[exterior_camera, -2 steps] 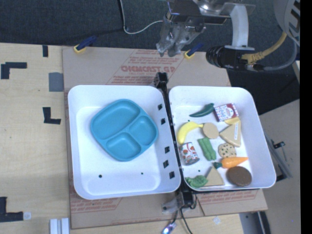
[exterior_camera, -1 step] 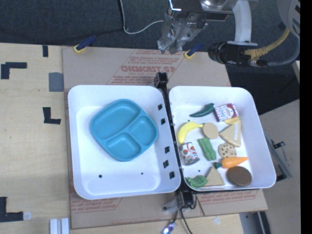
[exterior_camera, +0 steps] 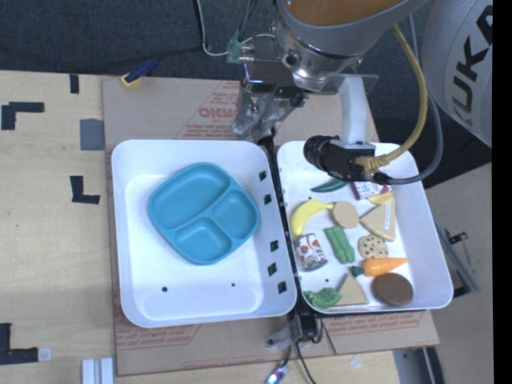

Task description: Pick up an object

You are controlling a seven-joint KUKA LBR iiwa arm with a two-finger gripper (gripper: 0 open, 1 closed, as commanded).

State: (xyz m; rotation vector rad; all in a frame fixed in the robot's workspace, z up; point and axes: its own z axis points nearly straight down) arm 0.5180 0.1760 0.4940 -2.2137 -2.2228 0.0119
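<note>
My gripper (exterior_camera: 258, 124) hangs over the far rim where the two white bins meet, with nothing visible in it. The right bin (exterior_camera: 428, 238) holds several toy foods: a yellow banana (exterior_camera: 308, 213), a green bean pod (exterior_camera: 340, 244), a small can (exterior_camera: 310, 252), a chip cookie (exterior_camera: 371, 246), an orange carrot (exterior_camera: 384, 266), a brown disc (exterior_camera: 393, 289), a cheese wedge (exterior_camera: 382, 222) and a green leaf (exterior_camera: 323, 298). All of them lie nearer the camera and to the right of the gripper.
A blue divided plate (exterior_camera: 204, 213) lies in the left bin (exterior_camera: 136, 294). A black cylinder (exterior_camera: 330, 155) with a yellow cable juts from the arm over the right bin's far end. The grey and orange arm (exterior_camera: 352, 6) fills the upper right.
</note>
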